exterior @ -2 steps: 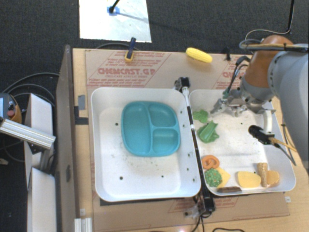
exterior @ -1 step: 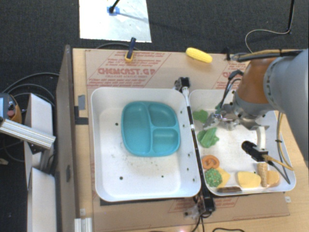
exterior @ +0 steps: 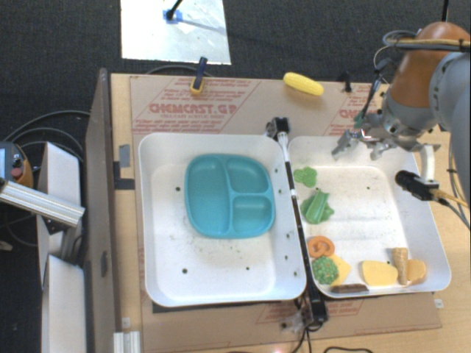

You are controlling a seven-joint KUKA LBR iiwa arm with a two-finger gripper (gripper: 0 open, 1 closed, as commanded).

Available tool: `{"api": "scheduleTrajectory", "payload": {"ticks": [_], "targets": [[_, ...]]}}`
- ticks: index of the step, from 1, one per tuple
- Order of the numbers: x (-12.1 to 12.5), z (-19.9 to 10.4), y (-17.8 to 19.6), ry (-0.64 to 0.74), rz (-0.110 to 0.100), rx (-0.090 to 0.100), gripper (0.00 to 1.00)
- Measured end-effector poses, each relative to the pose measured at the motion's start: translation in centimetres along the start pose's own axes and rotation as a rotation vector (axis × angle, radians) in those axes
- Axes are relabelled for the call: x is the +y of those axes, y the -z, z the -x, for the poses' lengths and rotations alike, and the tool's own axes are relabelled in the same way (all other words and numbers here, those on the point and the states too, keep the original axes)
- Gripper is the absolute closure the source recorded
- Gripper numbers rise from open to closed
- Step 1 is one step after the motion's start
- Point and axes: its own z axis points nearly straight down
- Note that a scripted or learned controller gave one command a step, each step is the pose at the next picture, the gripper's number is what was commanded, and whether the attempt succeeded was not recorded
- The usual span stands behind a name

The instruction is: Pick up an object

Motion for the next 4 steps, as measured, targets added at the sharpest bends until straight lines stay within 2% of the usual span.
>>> {"api": "scheduleTrajectory", "payload": {"ticks": [1, 2, 3, 4], "targets": [[-3.9, -4.8, -8.2, 0.002, -0.018, 0.007, 0.00], [-6.3, -3.9, -7.7, -0.004, -0.014, 0.004, 0.00], [0.5, -0.5, -2.0, 0.000, -0.001, 0.000, 0.00], [-5.3, -4.9, -7.6, -0.001, -0.018, 0.007, 0.00]]}}
